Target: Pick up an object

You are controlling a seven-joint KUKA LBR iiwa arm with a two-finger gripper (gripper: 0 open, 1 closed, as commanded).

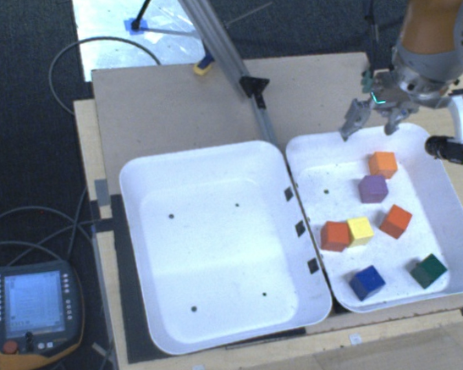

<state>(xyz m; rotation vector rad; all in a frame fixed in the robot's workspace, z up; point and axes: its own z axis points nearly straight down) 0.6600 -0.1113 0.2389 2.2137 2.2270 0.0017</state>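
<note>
The two-finger metal claw [374,123] hangs over the far edge of the right shallow white plastic bin [458,216], with its fingers spread apart and nothing between them. Nearest to it lies a small orange cube [383,164], and just beside that a purple cube [373,189]. Further toward the front are a red-orange cube [335,235] touching a yellow cube [360,229], another orange-red cube [396,222], a blue cube [367,281] and a dark green cube [429,270]. The left white bin [214,242] stands just beside.
</note>
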